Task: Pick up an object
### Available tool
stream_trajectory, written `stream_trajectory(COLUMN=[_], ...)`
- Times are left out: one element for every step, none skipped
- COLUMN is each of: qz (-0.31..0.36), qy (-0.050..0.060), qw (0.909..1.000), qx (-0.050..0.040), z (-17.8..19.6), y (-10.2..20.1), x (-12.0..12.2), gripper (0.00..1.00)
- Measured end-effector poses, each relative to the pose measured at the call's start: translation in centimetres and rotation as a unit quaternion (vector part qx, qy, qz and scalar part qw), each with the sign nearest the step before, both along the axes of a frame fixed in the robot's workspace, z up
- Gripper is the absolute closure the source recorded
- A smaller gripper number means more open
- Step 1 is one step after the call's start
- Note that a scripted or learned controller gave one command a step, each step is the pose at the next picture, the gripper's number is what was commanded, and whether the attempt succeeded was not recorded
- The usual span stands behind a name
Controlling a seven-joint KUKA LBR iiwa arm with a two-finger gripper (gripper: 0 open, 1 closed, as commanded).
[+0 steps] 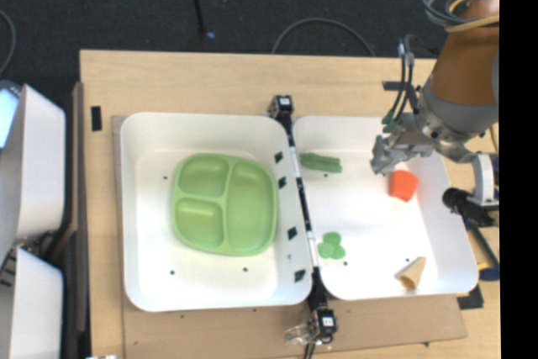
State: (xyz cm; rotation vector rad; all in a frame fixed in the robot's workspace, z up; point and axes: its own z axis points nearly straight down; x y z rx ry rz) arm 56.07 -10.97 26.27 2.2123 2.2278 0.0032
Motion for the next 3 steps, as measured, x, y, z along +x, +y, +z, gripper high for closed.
stream_trajectory(qz=[0.0, -0.001, 0.0], qy=[0.0, 0.0, 0.0], qw=[1.0, 1.0, 1.0], qx=[0.0, -0.0004, -0.0001], z=[-0.3, -1.7, -2.9], y=[5.4, 10.2, 15.2], x=[2.7, 4.8, 5.9], gripper=[1.0, 1.0, 1.0])
